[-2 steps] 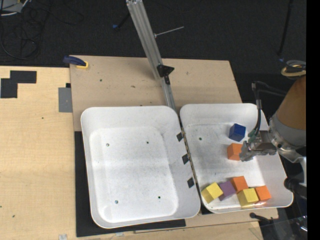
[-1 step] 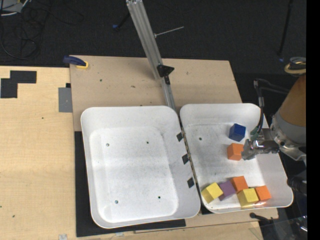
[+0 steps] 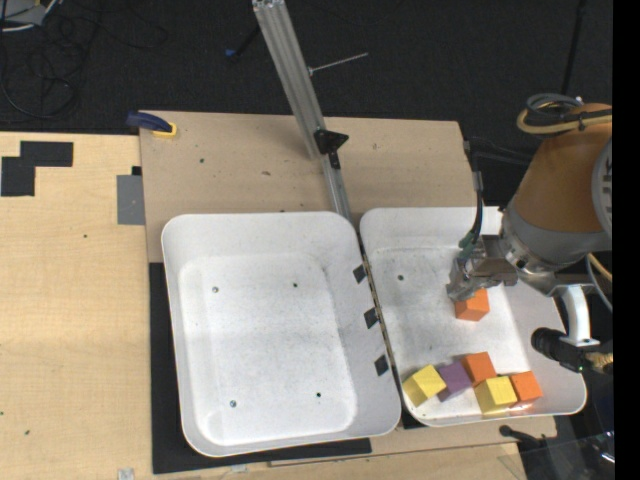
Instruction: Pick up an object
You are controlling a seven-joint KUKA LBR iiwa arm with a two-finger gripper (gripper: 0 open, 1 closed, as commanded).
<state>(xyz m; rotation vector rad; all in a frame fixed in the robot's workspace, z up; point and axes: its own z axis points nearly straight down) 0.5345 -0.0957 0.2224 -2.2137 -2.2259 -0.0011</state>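
An orange block (image 3: 472, 306) is in the right bin (image 3: 420, 238), near its middle right. My gripper (image 3: 470, 282) hangs directly over it and its tip overlaps the block's upper edge. I cannot see whether the block rests on the bin floor or is held. The grey arm with its orange band (image 3: 560, 183) reaches in from the right and hides the bin's far right side.
Several blocks lie along the right bin's front edge: a yellow one (image 3: 425, 382), a purple one (image 3: 455, 376), an orange one (image 3: 480, 366), another yellow one (image 3: 495, 395) and another orange one (image 3: 526, 386). The left bin (image 3: 200, 258) adjoins. A slanted aluminium bar (image 3: 300, 88) rises behind both bins.
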